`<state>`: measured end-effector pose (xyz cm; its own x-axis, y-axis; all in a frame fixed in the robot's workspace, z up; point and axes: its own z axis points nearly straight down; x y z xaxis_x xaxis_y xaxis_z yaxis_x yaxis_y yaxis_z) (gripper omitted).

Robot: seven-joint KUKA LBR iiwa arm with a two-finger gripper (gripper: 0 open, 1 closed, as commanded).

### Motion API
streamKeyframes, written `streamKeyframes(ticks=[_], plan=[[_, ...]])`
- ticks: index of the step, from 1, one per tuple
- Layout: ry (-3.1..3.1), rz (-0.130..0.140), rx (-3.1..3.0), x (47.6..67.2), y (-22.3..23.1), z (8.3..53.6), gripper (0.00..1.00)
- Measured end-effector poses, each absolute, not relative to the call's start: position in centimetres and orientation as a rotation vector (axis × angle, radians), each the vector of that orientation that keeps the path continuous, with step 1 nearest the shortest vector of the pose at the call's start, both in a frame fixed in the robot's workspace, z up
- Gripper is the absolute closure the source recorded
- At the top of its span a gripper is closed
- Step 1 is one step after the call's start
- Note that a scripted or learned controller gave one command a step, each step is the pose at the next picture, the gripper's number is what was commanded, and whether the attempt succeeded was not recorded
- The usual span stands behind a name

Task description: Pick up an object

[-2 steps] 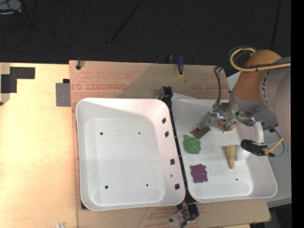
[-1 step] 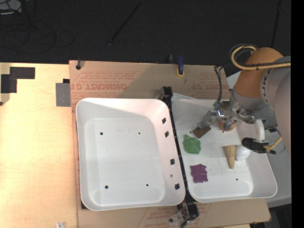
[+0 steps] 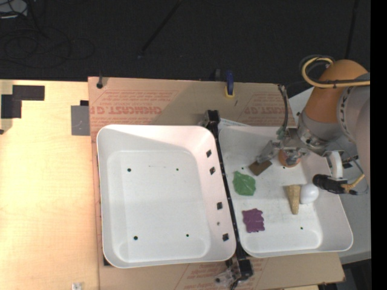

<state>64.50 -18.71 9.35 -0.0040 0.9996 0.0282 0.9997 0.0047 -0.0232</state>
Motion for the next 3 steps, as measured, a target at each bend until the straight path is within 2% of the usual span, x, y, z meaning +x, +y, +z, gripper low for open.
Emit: streamKeyframes(ticks=[1, 2, 3], plan=[[-2.228, -0.015, -2.215, 61.8, -20.8, 9.3, 0.00], [-2.227, -0.006, -2.225, 62.6, -20.3, 19.0, 0.00], [-2.212, 0.006, -2.219, 57.9, -17.0, 8.2, 0.00]])
